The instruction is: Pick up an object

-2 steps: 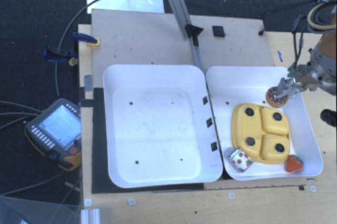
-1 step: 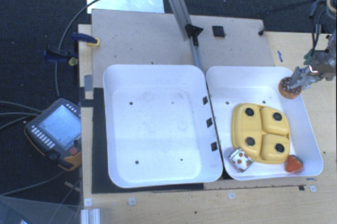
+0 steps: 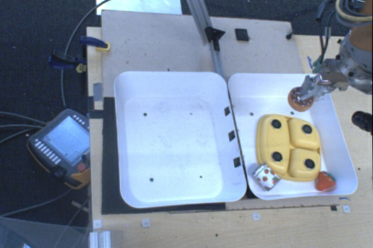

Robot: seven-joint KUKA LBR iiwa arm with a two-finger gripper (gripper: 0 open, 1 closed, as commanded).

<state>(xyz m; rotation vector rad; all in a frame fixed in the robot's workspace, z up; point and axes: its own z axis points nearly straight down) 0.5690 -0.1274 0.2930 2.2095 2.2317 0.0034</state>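
1. Camera view: we log two shallow white bins; the right bin holds every item.
2. Yellow moulded tray, four rounded compartments, lies flat.
3. Gripper pinches a small round brown object at the bin's far edge.
4. Red strawberry-like piece; small spotted cup, tipped.

Yellow tray, white bins

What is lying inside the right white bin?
A yellow tray, a small spotted cup, a red strawberry and a brown round item, partly covered by the hand.
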